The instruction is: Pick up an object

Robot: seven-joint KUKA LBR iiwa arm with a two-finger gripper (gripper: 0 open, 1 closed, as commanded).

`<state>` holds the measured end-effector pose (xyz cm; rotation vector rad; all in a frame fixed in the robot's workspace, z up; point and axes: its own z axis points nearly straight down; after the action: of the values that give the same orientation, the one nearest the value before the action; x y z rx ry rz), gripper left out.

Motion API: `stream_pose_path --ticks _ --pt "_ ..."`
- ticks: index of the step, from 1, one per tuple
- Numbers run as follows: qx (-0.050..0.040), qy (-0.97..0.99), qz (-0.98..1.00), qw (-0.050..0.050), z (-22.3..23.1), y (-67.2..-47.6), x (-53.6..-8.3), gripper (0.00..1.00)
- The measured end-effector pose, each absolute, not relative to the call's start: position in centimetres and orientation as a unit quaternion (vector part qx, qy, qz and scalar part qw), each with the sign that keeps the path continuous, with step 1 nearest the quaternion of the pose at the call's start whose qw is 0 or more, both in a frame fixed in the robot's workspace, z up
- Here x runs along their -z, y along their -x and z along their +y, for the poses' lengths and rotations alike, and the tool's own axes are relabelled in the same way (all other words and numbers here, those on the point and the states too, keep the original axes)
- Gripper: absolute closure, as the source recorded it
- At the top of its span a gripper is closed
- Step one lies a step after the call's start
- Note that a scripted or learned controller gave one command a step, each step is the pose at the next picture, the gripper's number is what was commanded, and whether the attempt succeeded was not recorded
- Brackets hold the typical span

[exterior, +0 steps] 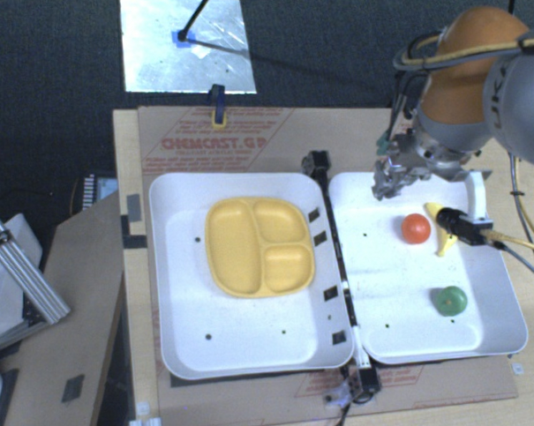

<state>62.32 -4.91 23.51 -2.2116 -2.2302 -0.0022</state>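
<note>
A grey KUKA arm (pixel 473 75) with its orange band reaches in from the right, its jaws (pixel 388 186) hanging over the far left corner of the right-hand white bin (pixel 484 331). From this angle the fingertips are a small dark cluster, and it cannot be told whether the jaws are open or closed; nothing is seen between them.

Three small things lie in that right-hand bin. An orange-red ball (pixel 416 228) sits near the middle of the bin's far half, a little toward the viewer and to the right of the jaws, apart from them. Just beside it to the right is a yellow banana-shaped toy (pixel 442 229), partly covered by a black fitting (pixel 460 226) from which a yellow cable runs off to the right. Nearer the front, a green round object (pixel 448 300) rests alone, well apart from the jaws.

The left-hand white bin (pixel 184 344) holds a yellow divided plate (pixel 257 245) with three compartments, lying flat near its centre.

Both bins sit side by side on a cardboard sheet (pixel 219 135) with red printed lettering, spread over the counter (pixel 127 152). A yellow and dark clip (pixel 218 106) stands at the sheet's far edge. Beyond it, a shiny silver panel (pixel 187 42) lies on the dark floor.
</note>
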Motion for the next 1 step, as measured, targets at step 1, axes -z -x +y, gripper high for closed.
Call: stream_pose_path --ticks 1 --pt "0.0005 0.704 -0.71 0.0 0.78 -61.48 -23.17 1.0"
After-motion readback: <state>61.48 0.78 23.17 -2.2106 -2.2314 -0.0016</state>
